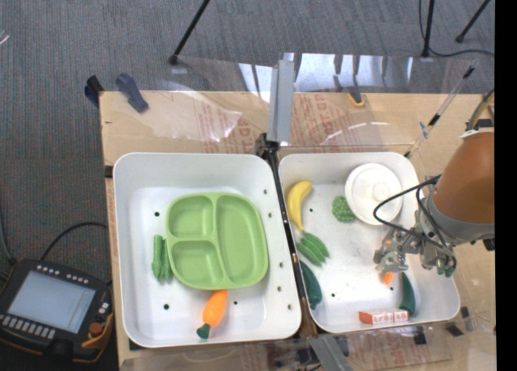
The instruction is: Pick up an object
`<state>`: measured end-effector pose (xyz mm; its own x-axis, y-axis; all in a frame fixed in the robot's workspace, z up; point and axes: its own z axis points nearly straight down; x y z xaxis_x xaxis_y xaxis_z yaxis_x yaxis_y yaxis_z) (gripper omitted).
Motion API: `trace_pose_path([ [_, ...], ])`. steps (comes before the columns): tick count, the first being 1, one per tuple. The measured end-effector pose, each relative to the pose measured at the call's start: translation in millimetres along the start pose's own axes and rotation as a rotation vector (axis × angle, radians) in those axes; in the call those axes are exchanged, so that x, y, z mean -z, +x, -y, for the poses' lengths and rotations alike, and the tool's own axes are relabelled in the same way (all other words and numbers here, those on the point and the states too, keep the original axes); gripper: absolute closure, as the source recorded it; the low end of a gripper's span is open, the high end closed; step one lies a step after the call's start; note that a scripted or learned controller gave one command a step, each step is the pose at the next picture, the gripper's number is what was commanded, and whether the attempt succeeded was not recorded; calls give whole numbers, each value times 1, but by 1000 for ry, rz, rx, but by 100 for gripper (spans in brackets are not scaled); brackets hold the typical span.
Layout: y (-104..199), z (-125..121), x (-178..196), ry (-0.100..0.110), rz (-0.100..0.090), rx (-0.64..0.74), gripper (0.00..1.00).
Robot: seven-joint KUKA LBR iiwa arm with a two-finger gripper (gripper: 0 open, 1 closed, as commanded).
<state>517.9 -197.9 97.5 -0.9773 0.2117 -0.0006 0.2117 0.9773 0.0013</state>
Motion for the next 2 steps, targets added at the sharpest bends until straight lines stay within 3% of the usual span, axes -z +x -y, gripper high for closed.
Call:
trace_pose_path([
  [1,0,0,0,0,0,1,0],
  [2,-1,-1,10,0,2,3,100],
])
